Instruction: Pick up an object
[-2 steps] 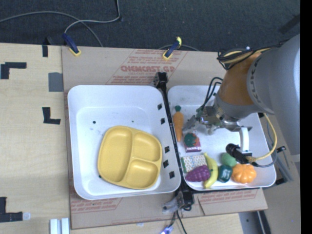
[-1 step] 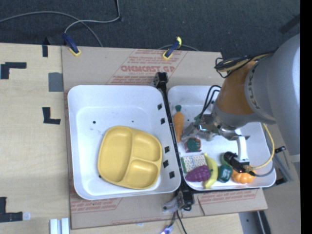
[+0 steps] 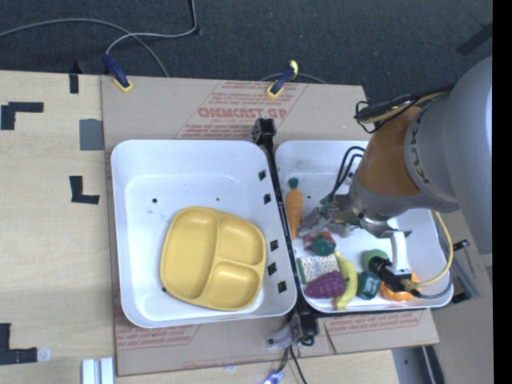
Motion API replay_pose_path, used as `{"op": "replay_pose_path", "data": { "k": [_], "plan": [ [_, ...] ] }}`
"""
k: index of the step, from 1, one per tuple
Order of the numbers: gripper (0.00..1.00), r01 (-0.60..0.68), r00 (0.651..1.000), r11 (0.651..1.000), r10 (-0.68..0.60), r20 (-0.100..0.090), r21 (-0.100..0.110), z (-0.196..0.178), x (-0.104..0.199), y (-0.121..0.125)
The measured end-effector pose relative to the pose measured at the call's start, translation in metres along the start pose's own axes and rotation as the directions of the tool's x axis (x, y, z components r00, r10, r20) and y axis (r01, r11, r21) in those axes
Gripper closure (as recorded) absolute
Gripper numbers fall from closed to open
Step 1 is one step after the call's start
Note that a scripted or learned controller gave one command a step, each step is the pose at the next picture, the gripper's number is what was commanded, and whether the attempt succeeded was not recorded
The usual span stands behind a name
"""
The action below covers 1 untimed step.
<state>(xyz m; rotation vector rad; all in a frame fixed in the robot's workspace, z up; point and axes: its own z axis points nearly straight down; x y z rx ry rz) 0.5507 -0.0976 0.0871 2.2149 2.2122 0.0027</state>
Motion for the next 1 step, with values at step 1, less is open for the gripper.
{"op": "replay_pose_path", "data": {
  "k": [1],
  "plan": [
    [0.00,0.003,1.000,1.000,-0.003,-0.004,0.005,0.0019,-0.0064,0.0867]
  ]
}}
